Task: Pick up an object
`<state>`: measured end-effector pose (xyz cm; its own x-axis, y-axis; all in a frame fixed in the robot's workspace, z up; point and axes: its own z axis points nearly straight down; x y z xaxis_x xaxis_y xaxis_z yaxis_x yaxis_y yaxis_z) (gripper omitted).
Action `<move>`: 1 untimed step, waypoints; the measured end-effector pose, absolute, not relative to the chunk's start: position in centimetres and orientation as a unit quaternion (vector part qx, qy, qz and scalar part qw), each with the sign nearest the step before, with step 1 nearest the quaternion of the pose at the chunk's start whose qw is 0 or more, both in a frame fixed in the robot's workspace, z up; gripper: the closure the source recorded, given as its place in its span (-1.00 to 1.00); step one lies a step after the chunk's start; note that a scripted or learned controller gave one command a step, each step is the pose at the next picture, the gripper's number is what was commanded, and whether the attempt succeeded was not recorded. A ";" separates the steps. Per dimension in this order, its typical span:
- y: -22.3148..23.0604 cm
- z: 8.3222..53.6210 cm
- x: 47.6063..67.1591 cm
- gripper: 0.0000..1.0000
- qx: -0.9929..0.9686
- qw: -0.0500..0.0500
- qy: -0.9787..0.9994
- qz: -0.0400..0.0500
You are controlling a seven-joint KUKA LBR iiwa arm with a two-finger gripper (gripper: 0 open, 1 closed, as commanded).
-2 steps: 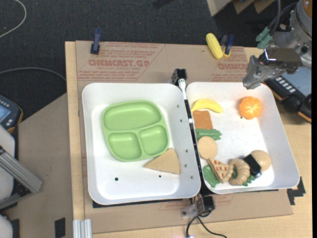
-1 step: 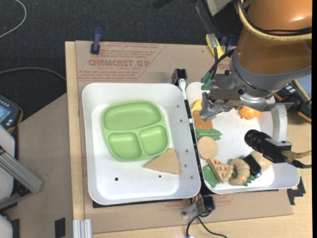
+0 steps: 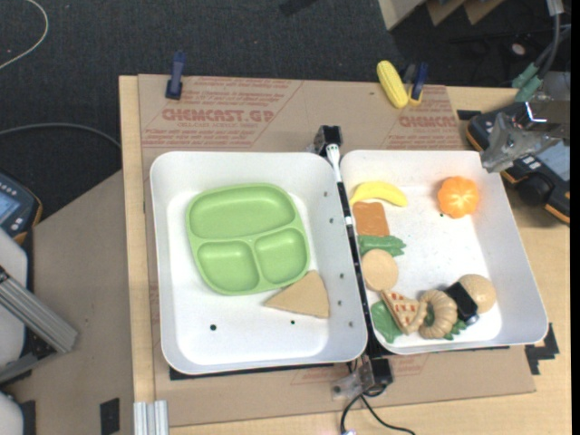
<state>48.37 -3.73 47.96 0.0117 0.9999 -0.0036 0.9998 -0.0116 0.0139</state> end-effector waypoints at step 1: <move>1.2 35.1 47.8 1.00 0.706 -0.005 0.708 -0.005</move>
<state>47.77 1.25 35.06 -0.0036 1.0000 0.0004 0.9999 0.0036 -0.0145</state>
